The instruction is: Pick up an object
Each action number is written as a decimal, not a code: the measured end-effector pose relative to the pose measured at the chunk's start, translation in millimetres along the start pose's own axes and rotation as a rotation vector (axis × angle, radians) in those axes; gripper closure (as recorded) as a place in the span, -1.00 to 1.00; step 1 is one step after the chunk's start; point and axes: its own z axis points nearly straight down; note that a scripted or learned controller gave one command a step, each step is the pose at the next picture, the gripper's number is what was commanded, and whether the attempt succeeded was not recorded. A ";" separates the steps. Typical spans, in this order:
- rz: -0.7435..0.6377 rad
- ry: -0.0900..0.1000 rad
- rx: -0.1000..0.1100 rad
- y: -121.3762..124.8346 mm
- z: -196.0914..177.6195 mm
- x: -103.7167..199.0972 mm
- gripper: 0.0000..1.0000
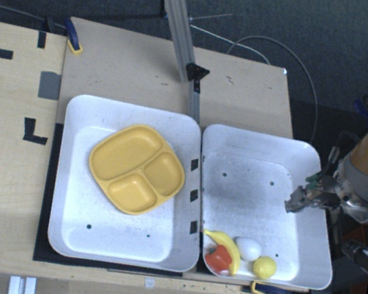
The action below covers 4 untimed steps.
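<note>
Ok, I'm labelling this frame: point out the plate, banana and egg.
plate [137, 168]: camera view, centre divider.
banana [226, 243]: camera view, middle of its curve.
egg [247, 248]: camera view, its top.

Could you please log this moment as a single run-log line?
arm: right bin's right edge | claw: above bin floor, nothing visibly held | banana, tomato, egg, lemon: right bin front | yellow plate: left bin

Metal pole [179, 27] slants over bench top; thin cable [277, 50] loops behind bins; blue-yellow clamp [73, 37] at bench corner.

Banana [225, 242], red fruit [219, 258], white egg [247, 248], yellow ball [264, 266] (clustered, right bin's near edge)
</note>
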 end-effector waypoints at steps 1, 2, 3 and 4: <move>-0.006 0.001 -0.001 14.1 -12.1 54.7 1.00; -0.005 0.001 0.001 30.0 -4.7 100.2 1.00; -0.005 0.001 0.003 39.0 4.0 151.1 1.00; -0.007 0.002 0.002 42.0 -0.6 209.9 1.00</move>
